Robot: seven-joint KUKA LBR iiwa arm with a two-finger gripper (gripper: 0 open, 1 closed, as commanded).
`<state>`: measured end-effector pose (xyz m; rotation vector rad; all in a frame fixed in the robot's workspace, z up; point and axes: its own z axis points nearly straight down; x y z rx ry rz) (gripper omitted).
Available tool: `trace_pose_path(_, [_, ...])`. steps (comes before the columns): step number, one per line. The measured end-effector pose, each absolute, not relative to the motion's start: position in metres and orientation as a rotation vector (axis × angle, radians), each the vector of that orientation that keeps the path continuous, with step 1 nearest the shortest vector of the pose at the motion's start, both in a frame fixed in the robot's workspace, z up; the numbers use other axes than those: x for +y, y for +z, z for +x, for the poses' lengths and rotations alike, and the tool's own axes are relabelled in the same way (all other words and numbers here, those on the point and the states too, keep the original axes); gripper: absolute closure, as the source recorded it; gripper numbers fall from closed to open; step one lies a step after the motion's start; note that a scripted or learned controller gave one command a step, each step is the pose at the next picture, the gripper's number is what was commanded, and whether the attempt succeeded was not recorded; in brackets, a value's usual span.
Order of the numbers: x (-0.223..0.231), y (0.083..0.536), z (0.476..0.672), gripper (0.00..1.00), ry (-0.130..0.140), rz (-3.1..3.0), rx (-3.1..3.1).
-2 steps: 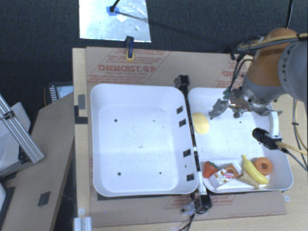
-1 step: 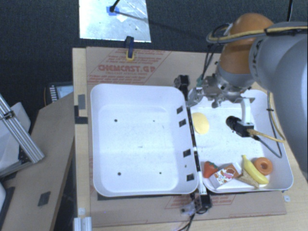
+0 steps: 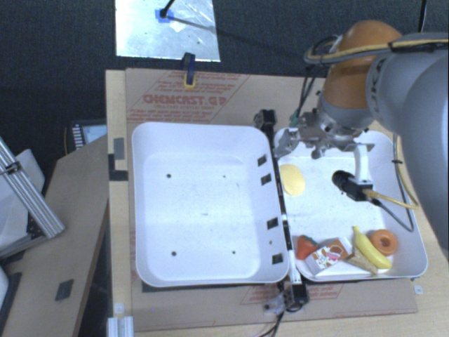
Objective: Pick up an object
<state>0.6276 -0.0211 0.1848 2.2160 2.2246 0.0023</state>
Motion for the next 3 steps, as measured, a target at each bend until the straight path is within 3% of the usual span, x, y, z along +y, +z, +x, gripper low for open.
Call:
trace_pose_path(1, [-0.021,0.196,0.628,1.00,0.006,2.210,2.227])
trace_pose_path(2, [0.021,0.242,0.570,1.00,0.006,2.212,2.231])
trace_pose_path(3, [0.099,0.273,0.506,1.00,0.007,2.207,2.238])
